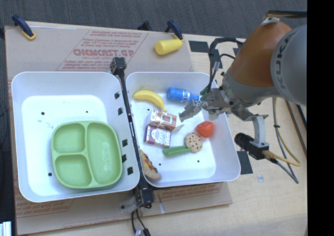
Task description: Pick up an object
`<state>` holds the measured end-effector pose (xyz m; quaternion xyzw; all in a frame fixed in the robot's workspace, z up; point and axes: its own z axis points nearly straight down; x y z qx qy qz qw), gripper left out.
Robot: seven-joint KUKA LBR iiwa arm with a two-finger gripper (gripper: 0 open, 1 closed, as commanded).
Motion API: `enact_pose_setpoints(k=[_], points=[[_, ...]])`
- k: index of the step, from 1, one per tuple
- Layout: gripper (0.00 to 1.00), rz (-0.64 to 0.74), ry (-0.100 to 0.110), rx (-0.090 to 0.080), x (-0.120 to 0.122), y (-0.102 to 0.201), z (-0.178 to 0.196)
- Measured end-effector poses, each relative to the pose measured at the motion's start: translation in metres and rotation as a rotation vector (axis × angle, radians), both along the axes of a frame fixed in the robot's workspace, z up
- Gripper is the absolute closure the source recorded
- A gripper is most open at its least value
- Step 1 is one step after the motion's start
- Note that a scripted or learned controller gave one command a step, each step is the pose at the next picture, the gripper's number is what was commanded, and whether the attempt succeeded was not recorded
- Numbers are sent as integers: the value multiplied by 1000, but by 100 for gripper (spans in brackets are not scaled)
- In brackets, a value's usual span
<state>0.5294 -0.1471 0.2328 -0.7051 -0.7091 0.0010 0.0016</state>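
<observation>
Left bin (pixel 26 125): 1 green tray (pixel 86 154). Right bin (pixel 222 162): banana (pixel 150 97), blue bottle (pixel 180 94), 2 cartons (pixel 160 128), cookie (pixel 193 142), tomato (pixel 205 129), green stick (pixel 175 151), hot dog (pixel 150 167). Gripper (pixel 189 110) over right bin, beside bottle.

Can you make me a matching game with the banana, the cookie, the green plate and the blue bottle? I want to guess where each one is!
Things:
1. banana
2. cookie
3. green plate
4. blue bottle

Places:
A. in the left bin
B. right beside the tomato
C. next to the bottle, on its left
D. right bin's far side, by the gripper

Pairs: 1-C, 2-B, 3-A, 4-D
</observation>
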Motion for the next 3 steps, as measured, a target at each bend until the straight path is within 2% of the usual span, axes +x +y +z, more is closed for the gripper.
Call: enact_pose_setpoints(k=[1, 2, 3], points=[[0, 1, 1, 1, -41, -5, -142], [100, 7, 2, 0, -40, -5, -131], [100, -1, -5, -2, -52, -26, -4]])
